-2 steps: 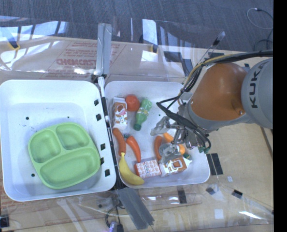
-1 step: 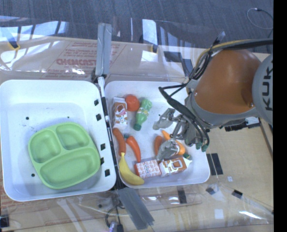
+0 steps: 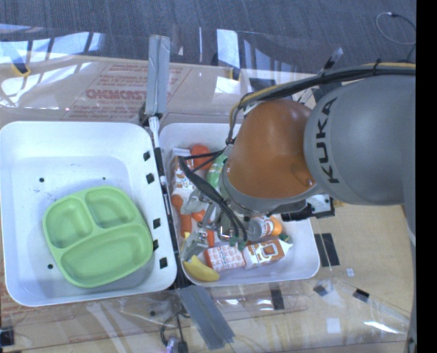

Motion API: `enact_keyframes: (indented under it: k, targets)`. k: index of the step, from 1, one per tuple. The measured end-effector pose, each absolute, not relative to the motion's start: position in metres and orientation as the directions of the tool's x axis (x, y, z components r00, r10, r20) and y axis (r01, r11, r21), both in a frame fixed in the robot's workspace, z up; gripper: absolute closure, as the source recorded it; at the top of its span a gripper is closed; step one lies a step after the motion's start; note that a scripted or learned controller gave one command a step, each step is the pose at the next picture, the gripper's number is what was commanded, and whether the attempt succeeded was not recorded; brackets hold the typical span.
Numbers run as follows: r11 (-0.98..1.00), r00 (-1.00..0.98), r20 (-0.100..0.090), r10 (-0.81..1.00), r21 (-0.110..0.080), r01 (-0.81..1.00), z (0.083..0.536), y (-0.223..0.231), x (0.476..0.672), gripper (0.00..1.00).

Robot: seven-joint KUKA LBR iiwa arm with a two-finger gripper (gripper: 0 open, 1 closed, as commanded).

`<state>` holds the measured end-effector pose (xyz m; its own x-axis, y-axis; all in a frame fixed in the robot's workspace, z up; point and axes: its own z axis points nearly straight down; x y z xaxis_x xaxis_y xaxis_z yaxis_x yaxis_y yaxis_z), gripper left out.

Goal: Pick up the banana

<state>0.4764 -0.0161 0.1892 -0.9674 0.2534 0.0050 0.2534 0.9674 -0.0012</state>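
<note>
Yellow, curved banana lies at the right bin's front corner; gripper grip state unclear

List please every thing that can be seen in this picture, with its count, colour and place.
bins: 2, white, side by side on the bench
divided plate: 1, green, in the left bin
banana: 1, yellow, front left corner of the right bin
small cartons: 2, white and orange, right bin, beside the banana
other food items: several, orange, red and green, right bin, partly hidden by the arm
arm: 1, grey with orange band, over the right bin
gripper: 1, metallic, low in the right bin above the banana
</note>
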Motion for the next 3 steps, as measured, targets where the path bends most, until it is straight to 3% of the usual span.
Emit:
enact_keyframes:
  k: [1,2,3]
  targets:
    - [0.948,-0.948,-0.010,0.319,-0.001,0.319,0.1011,-0.0998,0.4796,0.00]
    - [0.949,-0.949,-0.003,0.314,-0.001,0.314,0.1079,-0.0980,0.4785,1.00]
    - [0.949,-0.949,-0.004,0.314,-0.001,0.314,0.1084,-0.0981,0.4790,0.00]
